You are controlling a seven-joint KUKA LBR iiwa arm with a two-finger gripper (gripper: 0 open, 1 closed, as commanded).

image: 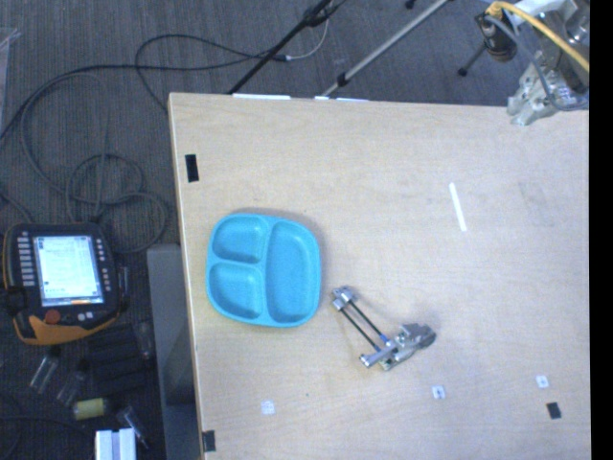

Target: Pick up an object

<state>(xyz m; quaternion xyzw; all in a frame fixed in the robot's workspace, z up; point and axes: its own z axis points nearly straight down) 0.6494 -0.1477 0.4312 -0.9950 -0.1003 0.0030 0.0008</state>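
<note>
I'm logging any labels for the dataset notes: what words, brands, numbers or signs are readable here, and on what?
No text can be read in this view.
Teach pendant on the floor: its lit screen shows lines of text, too small and blurred to read.
Black and white marker squares on the wooden table: no legible characters.
Blue divided plate and metal clamp tool: no visible markings.

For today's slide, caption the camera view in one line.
Gripper at the far right corner of the wooden bench; blue divided plate beside a metal clamp tool.
</note>
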